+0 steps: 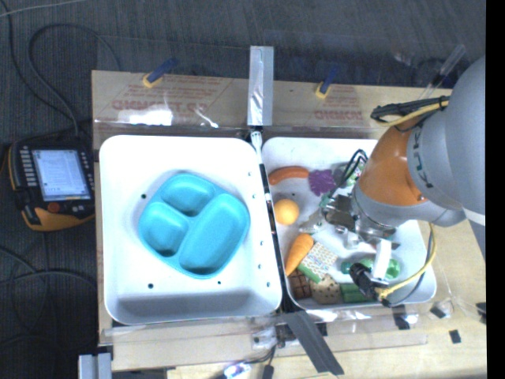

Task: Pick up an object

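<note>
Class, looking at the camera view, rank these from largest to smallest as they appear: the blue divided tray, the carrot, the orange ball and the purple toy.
1. Blue divided tray, by far the largest.
2. Carrot.
3. Orange ball and purple toy: these look alike in size, so I leave them unranked.

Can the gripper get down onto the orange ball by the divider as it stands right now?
Probably yes. The orange ball sits in the open near the right bin's left wall, nothing on top of it. The gripper hangs further right, over the clutter. The wall beside the ball may crowd one finger.
</note>
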Robot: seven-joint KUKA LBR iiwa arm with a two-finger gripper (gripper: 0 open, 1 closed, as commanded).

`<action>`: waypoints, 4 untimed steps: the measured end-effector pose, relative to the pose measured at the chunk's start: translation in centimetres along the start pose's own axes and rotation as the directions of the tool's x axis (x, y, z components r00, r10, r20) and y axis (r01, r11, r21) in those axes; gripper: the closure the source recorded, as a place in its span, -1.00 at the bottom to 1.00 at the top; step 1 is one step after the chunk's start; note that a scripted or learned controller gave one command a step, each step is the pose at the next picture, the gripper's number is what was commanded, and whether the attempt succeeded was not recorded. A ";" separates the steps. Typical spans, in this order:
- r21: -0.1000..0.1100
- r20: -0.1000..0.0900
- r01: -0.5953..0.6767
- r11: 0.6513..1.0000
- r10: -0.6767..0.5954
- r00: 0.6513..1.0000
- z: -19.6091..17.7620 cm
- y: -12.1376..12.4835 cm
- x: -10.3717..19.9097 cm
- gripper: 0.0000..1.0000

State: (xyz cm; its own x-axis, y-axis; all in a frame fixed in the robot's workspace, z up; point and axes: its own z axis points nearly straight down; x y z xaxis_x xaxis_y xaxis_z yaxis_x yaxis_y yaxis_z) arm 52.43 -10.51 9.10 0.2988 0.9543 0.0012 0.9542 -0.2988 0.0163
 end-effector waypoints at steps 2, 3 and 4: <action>0.018 0.015 -0.432 0.902 0.432 0.902 -3.4 3.4 -3.8 -1.00; 0.013 0.014 -0.671 0.741 0.671 0.741 -3.3 -3.6 -1.9 -1.00; 0.019 0.019 -0.670 0.742 0.670 0.742 -4.0 -3.7 -1.9 1.00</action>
State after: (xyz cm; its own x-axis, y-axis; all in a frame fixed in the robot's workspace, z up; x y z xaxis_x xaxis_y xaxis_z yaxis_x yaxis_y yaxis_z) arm 48.26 -11.18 13.03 0.8612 0.5082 -0.0069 0.5081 -0.8613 -0.0075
